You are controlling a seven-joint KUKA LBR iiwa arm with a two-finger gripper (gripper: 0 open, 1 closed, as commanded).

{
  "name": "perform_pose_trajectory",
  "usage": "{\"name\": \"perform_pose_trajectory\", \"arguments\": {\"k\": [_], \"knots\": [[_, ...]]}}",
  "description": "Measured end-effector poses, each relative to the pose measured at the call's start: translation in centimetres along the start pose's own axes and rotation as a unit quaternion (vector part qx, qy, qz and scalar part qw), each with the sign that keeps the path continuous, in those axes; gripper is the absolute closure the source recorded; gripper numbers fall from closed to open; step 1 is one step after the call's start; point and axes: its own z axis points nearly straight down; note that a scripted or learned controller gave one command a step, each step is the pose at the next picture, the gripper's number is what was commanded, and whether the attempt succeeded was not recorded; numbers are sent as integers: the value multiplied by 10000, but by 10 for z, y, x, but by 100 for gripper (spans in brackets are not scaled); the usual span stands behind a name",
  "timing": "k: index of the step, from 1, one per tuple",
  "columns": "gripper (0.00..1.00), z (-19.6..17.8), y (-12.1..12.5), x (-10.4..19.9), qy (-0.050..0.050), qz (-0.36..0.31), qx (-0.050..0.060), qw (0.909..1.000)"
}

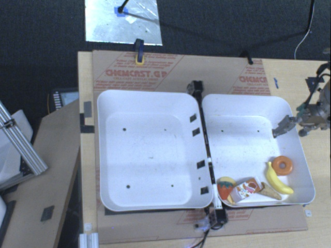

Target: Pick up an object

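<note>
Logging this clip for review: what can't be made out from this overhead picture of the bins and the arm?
- Arm: cut off by the right edge; little beyond the gripper over the right bin shows.
- Gripper fingers: too small and dark to tell open from shut.
- Packet: its print is too small to read.
- Items in the bin's near corner, the banana, orange ring and packet: crowded together, so whether they touch is unclear.

Arm: cut off by right edge; only wrist end visible
Gripper: small, blurred
Packet: print too small to read
Aluminium frame: cut off by left edge
</note>
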Motion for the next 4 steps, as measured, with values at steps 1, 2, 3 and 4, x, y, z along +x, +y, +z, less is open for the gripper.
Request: {"name": "perform_pose_trajectory", "arguments": {"k": [1, 2, 3, 4], "knots": [[0, -142, -48, 43, -10, -26, -81, 10000], [0, -195, -47, 101, 4, -42, -40, 10000], [0, -223, -47, 153, 8, -38, -23, 10000], [0, -258, -47, 190, 9, -29, -24, 10000]]}}
